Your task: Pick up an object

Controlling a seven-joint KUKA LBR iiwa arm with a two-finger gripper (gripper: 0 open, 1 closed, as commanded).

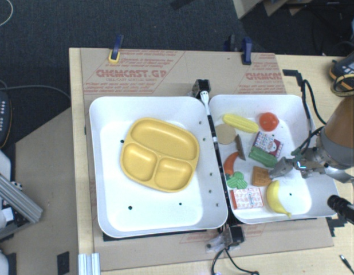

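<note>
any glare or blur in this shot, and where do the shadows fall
Camera view: even, soft light; the white bins look bright, nearly washed out; the yellow divided plate has a mild sheen and a faint shadow; the arm at the right edge is slightly soft; small items look coarse.

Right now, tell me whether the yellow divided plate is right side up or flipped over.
Right side up. The yellow divided plate lies flat in the left bin, its three hollow compartments facing the camera.
</note>
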